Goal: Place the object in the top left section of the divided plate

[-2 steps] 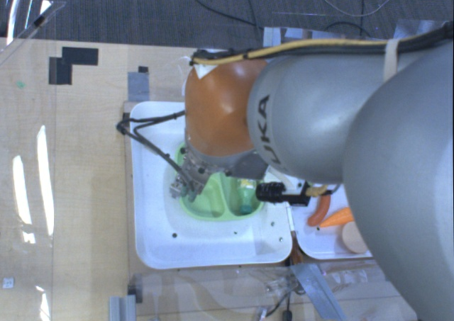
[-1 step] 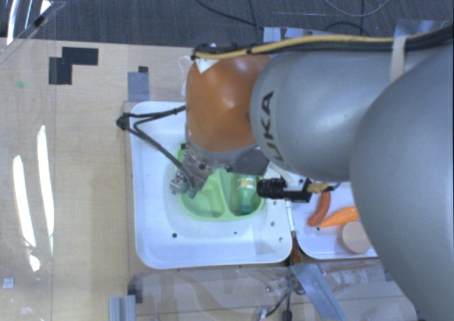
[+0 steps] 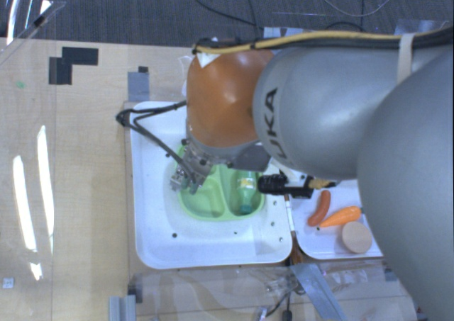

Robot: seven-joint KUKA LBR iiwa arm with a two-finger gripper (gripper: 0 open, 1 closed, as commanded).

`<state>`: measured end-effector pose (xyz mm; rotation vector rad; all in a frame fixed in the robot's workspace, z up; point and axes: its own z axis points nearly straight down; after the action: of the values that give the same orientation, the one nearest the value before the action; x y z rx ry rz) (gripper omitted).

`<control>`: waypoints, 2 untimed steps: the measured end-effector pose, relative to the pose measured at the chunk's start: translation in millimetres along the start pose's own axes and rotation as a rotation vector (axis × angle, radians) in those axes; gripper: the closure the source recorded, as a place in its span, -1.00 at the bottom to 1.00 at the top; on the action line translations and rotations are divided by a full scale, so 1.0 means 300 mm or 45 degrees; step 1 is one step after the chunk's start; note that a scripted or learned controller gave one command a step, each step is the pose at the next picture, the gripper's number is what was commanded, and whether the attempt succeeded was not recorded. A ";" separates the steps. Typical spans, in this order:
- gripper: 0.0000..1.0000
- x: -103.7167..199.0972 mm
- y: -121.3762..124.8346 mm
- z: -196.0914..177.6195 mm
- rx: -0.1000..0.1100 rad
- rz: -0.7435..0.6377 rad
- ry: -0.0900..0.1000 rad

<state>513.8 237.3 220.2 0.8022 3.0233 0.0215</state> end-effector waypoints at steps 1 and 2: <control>1.00 -0.028 -0.063 0.037 0.016 0.018 0.008; 1.00 -0.033 -0.057 0.003 0.010 0.015 0.004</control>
<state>514.1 217.6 219.0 0.8217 3.0238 0.0108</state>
